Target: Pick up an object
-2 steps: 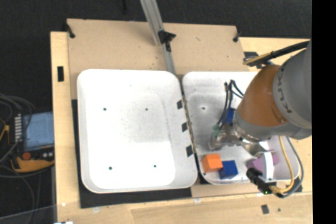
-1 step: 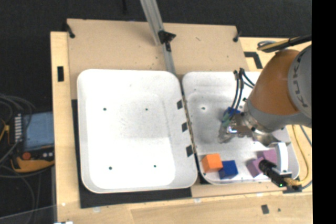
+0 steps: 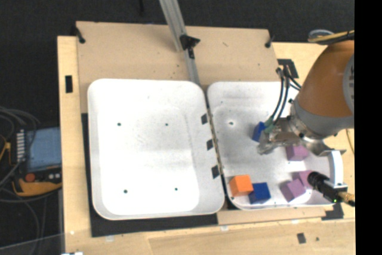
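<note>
Gripper [image 3: 270, 141] low over right bin [image 3: 239, 98], fingertips blurred; spread not determinable.

Partly masked by gripper: blue block [image 3: 258, 131], possibly touching fingers, grasp unconfirmed. Half covered by wrist: purple block [image 3: 296, 153]. Near front wall: orange block [image 3: 241, 184] touching second blue block [image 3: 260, 193]; two purple blocks [image 3: 295, 186] beside them. Open floor toward right bin's rear-left; left bin [image 3: 149, 146] unobstructed.

A single fixed camera looks down at a slant from well above the bench [image 3: 161, 57], taking in both white bins [image 3: 149, 146] and surrounding floor.
</note>
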### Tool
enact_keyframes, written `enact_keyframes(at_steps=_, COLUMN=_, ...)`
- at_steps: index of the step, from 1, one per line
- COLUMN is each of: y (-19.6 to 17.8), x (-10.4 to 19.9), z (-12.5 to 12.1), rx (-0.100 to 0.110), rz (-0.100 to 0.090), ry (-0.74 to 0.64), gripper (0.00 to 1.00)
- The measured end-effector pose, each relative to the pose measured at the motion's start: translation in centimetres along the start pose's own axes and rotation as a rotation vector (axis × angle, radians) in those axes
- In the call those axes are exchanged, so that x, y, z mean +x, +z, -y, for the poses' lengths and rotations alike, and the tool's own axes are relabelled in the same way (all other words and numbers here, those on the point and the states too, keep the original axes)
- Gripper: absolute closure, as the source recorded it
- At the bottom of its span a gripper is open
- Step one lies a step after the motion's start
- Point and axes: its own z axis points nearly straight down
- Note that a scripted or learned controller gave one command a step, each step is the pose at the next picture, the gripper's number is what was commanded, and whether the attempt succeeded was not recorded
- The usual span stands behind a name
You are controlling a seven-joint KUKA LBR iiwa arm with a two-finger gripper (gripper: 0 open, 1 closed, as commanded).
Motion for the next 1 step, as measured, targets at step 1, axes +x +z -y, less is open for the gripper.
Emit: enact_keyframes(at_steps=1, y=-6.13, x=-0.21, z=-0.35, rx=-0.001, rz=0.000, ry=0.000, gripper=1.00)
